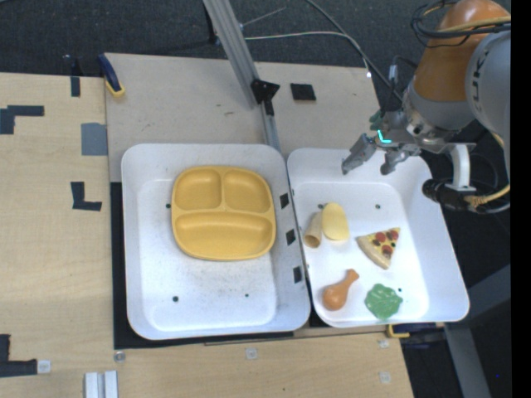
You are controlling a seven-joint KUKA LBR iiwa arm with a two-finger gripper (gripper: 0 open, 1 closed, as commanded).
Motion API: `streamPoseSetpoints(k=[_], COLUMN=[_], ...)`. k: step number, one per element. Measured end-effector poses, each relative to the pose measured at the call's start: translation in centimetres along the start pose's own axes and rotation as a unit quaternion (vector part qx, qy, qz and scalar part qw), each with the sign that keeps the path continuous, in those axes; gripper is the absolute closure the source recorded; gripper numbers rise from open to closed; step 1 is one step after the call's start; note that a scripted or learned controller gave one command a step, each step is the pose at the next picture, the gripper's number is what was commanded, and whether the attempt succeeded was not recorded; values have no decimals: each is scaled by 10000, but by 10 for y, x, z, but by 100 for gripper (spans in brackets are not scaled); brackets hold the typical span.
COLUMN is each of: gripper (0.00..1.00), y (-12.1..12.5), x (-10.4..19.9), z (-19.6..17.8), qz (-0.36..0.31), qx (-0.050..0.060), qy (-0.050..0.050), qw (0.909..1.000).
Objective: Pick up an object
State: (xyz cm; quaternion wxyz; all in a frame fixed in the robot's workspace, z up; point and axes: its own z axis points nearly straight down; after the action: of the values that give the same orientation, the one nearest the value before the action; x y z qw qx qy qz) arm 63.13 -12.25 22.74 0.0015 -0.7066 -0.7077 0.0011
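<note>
Four small toy foods lie in the right bin, any of which could be the pick. An ice-cream cone, pale yellow scoop w/ tan cone pointing down-left, lies near the bin's middle-left. A pizza slice lies just right of it. A drumstick and a green leafy piece lie near the front edge, close together but apart. All look like hard, light plastic: prob. stiff, smooth, a bit slippery, not fragile. Judging by shape, the drumstick's narrow shaft or the cone's tapered end would suit a two-finger pinch; the flat pizza slice looks harder to grip, lying low on the floor.

The gripper hovers above the bin's back edge, fingers spread apart w/ nothing between them, well apart from the toys. The grey arm enters from the right.

The left bin holds a yellow divided plate w/ three compartments.
</note>
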Motion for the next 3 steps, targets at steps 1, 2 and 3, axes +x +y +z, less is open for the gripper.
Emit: streamPoseSetpoints(k=[1, 2, 3], gripper=[0, 0, 0], y=[1, 0, 7], x=[0, 2, -4], z=[-1, 64, 119], qz=[-2, 1, 1], qx=[-11, 12, 15], qy=[-2, -6, -8], qw=[10000, 10000, 10000])
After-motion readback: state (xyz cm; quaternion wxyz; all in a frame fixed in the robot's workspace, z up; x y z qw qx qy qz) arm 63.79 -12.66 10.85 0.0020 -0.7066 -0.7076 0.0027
